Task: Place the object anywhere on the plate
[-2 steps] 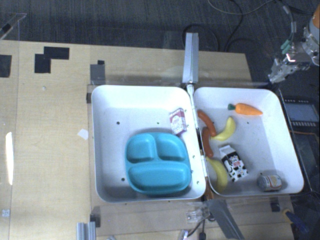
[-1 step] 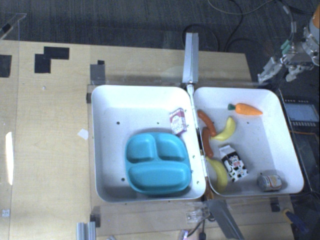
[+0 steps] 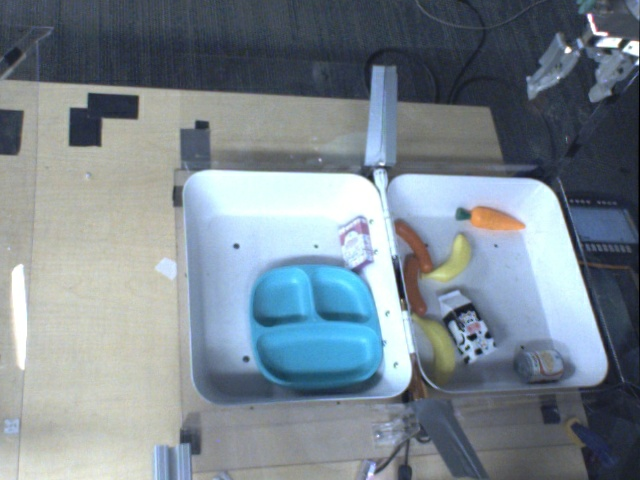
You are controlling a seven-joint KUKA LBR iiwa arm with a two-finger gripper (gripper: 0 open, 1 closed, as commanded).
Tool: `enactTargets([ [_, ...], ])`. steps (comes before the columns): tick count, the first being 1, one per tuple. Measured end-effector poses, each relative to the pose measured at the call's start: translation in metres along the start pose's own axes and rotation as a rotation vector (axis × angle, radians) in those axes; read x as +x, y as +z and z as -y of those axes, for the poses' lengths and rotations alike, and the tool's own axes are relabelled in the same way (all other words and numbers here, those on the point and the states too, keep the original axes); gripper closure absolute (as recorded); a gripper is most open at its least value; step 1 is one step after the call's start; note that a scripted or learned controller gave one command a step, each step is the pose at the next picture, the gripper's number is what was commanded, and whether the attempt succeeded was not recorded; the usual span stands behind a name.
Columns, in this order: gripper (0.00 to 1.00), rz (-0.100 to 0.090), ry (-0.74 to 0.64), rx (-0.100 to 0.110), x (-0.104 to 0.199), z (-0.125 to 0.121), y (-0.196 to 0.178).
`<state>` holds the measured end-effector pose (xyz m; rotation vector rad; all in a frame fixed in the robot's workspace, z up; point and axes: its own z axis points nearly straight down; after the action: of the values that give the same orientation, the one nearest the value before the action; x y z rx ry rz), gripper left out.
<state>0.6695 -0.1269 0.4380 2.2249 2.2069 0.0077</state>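
The gripper point(image 3: 583, 60) was seen at the upper right corner of the camera view, above the dark floor beyond the bench's far right corner and well apart from both bins. Its two pale fingers point(image 3: 549, 68) were spread apart, and nothing was held between them.

Two shallow white bins were set side by side on the bench point(image 3: 90, 298). In the left bin point(image 3: 215, 268), a blue plate point(image 3: 317, 326) with three compartments was laid toward the near right corner; nothing was seen resting on it. A small red and white packet point(image 3: 356, 242) was found against the right wall of that bin, just beyond the plate's far right corner and apart from it.

In the right bin point(image 3: 560, 298), an orange carrot point(image 3: 491, 219) with a green top was laid near the far edge. Two reddish sausages point(image 3: 413, 245) were placed along the left wall, one beyond the other. A yellow banana point(image 3: 452, 259) was positioned just beside the farther sausage, and a second banana point(image 3: 437, 342) was laid toward the near left corner. A black and white cow-patterned carton point(image 3: 467, 329) was seen just beside that second banana, seemingly touching it. A grey can point(image 3: 541, 364) was lying on its side near the near right corner.
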Motion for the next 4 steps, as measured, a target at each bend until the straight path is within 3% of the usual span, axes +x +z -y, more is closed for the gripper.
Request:
enactTargets([
  [1,0.0,-0.002,-0.308,0.002,0.057,0.001,0.085],
  [2,0.0,-0.003,-0.318,0.003,0.144,0.003,0.173],
  [3,0.0,-0.002,-0.335,-0.001,0.107,0.001,0.002],
  [4,0.0,-0.003,-0.234,0.001,0.184,0.002,0.006],
])
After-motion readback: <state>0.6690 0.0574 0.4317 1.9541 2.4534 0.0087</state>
